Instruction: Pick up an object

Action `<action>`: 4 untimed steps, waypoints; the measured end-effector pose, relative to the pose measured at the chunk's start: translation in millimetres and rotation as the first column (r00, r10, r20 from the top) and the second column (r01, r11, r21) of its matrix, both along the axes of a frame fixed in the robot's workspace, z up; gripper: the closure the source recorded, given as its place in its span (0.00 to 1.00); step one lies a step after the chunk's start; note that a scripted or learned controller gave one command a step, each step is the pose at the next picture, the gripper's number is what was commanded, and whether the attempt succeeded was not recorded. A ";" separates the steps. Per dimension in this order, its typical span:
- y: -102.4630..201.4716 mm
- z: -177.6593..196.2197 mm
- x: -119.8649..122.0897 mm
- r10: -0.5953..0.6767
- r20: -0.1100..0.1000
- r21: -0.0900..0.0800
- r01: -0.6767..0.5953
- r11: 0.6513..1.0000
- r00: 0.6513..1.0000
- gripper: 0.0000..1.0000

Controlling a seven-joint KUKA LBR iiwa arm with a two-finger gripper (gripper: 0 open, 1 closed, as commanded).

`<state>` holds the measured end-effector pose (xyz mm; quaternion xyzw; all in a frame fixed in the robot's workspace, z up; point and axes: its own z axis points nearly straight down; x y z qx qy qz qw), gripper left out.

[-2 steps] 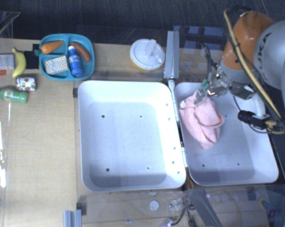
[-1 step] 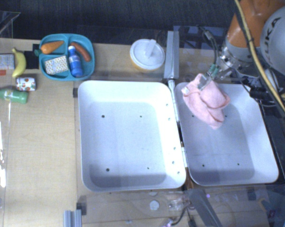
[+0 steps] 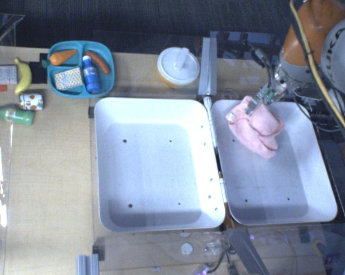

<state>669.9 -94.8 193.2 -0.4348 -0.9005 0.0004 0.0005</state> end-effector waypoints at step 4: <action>22.7 -12.3 0.2 -0.255 0.000 -0.001 0.255 0.967 0.967 1.00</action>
